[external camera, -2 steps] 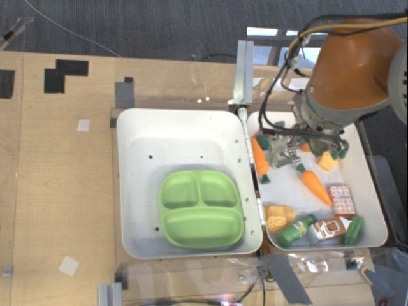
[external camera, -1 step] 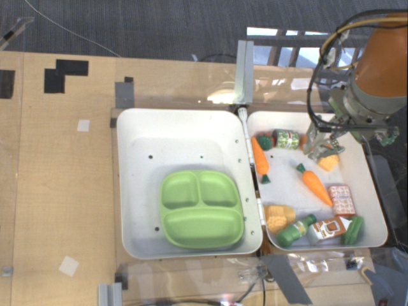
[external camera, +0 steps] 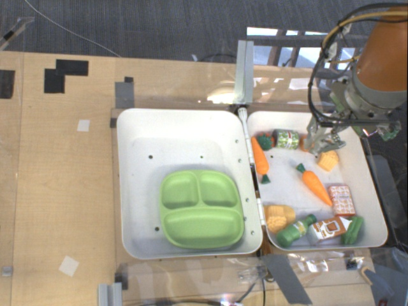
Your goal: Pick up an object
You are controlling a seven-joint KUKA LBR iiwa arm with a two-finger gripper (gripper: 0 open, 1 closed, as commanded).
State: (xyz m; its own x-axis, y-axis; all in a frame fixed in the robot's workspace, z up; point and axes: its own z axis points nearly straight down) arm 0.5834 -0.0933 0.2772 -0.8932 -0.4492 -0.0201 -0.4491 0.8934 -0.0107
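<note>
My gripper (external camera: 323,142) hangs over the back of the right bin (external camera: 376,196), below the grey wrist and its orange band. A small yellow piece (external camera: 329,161) lies right under it, touching or nearly touching the tip. A green can (external camera: 287,139) lies just left of the gripper. An orange carrot (external camera: 314,185) lies in the bin's middle, and a second carrot (external camera: 259,157) rests along the left wall. Near the front are a yellow corn piece (external camera: 276,217), a green bottle (external camera: 294,231), an orange-and-white carton (external camera: 329,229), a pink box (external camera: 342,198) and a green vegetable (external camera: 354,229).
In the left bin (external camera: 137,171) a green divided plate (external camera: 202,208) sits toward the front. A grey metal post (external camera: 245,72) stands behind the seam between the two bins. Black cables (external camera: 328,50) loop around the arm's wrist.
</note>
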